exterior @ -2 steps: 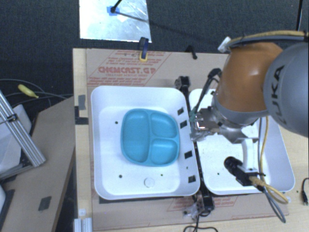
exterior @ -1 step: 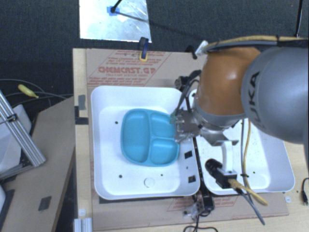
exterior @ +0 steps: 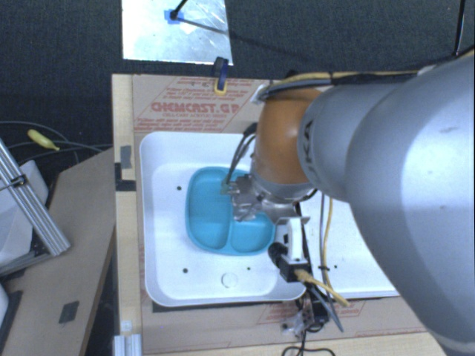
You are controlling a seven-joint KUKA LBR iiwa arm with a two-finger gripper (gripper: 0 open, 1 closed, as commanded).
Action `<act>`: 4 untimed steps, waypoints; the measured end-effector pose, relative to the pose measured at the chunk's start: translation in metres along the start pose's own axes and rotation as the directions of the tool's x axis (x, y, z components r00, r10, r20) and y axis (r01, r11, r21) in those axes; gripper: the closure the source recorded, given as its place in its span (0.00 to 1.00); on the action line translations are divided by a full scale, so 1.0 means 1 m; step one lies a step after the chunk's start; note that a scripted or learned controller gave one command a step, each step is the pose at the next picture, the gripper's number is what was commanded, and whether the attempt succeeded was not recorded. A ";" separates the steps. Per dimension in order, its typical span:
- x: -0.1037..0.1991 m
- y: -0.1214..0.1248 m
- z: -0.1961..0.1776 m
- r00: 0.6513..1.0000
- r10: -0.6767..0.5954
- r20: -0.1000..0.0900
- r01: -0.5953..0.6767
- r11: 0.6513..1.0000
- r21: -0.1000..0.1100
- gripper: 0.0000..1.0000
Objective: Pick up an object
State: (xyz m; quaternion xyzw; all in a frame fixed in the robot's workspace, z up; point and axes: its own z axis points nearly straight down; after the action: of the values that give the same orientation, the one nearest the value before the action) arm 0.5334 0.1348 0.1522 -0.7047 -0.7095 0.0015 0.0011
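A blue divided dish (exterior: 215, 213) lies in the middle of the left white bin (exterior: 167, 199). The arm reaches in from the right, and its wrist with the orange band hangs over the dish's right half. My gripper (exterior: 243, 212) points down at the dish's right side, near its centre ridge. The wrist body hides the fingertips from above, so the dish's right rim is partly covered.
The right bin (exterior: 349, 273) is mostly hidden under the grey arm. Cables and a connector (exterior: 304, 273) hang from the wrist over the bins' shared edge. A cardboard sheet (exterior: 193, 106) lies behind the bins, and a metal frame (exterior: 30, 206) stands at the left.
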 end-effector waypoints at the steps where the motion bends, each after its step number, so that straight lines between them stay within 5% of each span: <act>1: -0.068 0.030 -0.061 1.000 0.011 0.001 -0.011 1.000 -0.011 1.00; 2: -0.084 -0.045 -0.331 1.000 0.002 -0.005 -0.002 1.000 -0.025 1.00; 3: -0.066 -0.049 -0.206 1.000 0.005 0.001 -0.005 1.000 0.005 1.00; 4: -0.120 -0.048 -0.176 1.000 0.011 0.001 -0.011 1.000 -0.004 1.00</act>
State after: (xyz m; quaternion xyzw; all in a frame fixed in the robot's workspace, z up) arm 0.4869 0.0142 0.3286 -0.7085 -0.7057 0.0004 -0.0005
